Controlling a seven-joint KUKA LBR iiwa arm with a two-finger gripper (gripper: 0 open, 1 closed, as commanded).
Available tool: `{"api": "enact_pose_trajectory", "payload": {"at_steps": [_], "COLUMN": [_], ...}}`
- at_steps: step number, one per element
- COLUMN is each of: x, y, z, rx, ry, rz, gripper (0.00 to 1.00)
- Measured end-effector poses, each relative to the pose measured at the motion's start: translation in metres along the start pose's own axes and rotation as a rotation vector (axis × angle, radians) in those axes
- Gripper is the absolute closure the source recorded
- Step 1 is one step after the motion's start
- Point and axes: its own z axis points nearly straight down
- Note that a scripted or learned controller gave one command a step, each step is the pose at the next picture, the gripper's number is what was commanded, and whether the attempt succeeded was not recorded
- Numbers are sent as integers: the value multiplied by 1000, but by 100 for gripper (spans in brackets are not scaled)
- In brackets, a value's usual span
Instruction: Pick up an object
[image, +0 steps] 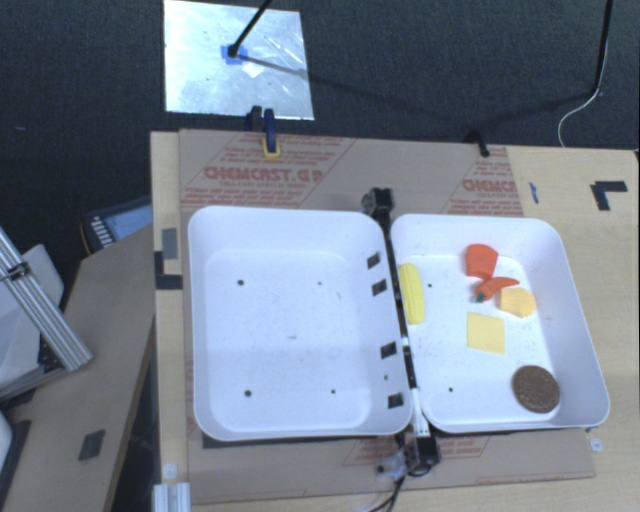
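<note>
2 shallow white bins sit side by side on the counter (165, 330), joined along a central seam with black clips.

The left bin (205, 330) shows a bare white floor with small dark dots.

The right bin (575, 320) holds 6 objects:
- A yellow corn cob (411, 292) lies lengthwise at the left wall, just beside the seam.
- An orange piece (481, 260) lies at the far side.
- A small carrot-like piece (494, 288) lies just near of the orange piece, touching or almost touching it.
- A yellow-orange wedge (518, 301) lies just right of the carrot-like piece.
- A flat yellow square (487, 333) lies near the bin centre.
- A round brown cookie (536, 388) lies in the near right corner, apart from the others.

The state of the hand cannot be told, nor can any object's position relative to it.
</note>
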Motion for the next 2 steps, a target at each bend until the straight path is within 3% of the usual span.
{"api": "enact_pose_trajectory", "payload": {"at_steps": [2], "x": [0], "y": [0], "z": [0], "rx": [0], "ry": [0], "rz": [0], "gripper": [100]}}
